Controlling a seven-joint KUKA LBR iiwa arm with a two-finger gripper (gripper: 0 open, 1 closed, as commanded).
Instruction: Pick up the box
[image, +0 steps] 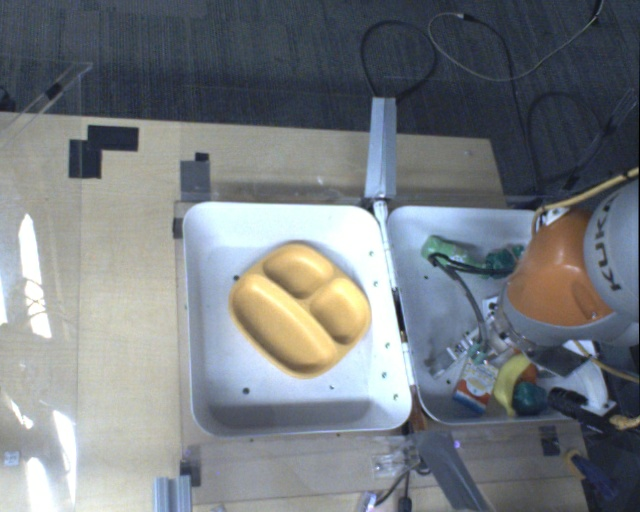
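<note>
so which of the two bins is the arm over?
The right bin, the one with the small clutter. The arm hangs over its right half. The left bin holds just the yellow tray.

The grey KUKA arm with its broad orange band (560, 275) reaches in from the right and bends down over the right-hand shallow white bin (420, 330). The orange band sits above that bin's right half, the grey link beside it carrying dark lettering. Below the band, the wrist and gripper (487, 345) point down into the bin's lower middle.
</note>
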